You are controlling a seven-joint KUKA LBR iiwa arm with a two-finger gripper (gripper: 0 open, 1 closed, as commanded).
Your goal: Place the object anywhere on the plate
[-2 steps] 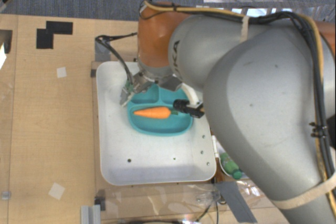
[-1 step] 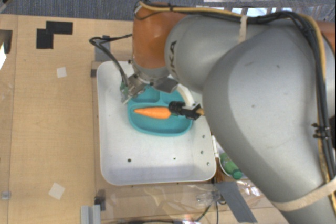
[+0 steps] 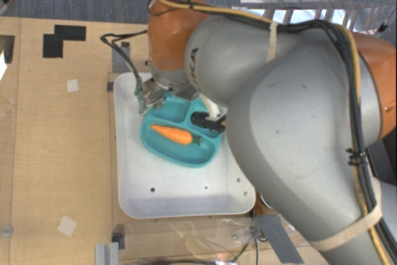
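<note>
An orange carrot (image 3: 172, 134) lies lengthwise in the large compartment of a teal divided plate (image 3: 162, 147). The plate sits in the left white bin (image 3: 180, 195), toward its far half. My gripper (image 3: 147, 98) hangs over the plate's far-left rim, up and left of the carrot and apart from it. Nothing shows between the gripper and the carrot.
My bulky grey arm (image 3: 291, 108) covers the right side of the view and the bin there. Bare wooden bench (image 3: 56, 133) stretches to the left of the white bin, with black markers (image 3: 62, 39) at its far edge. The bin's near half is bare white floor.
</note>
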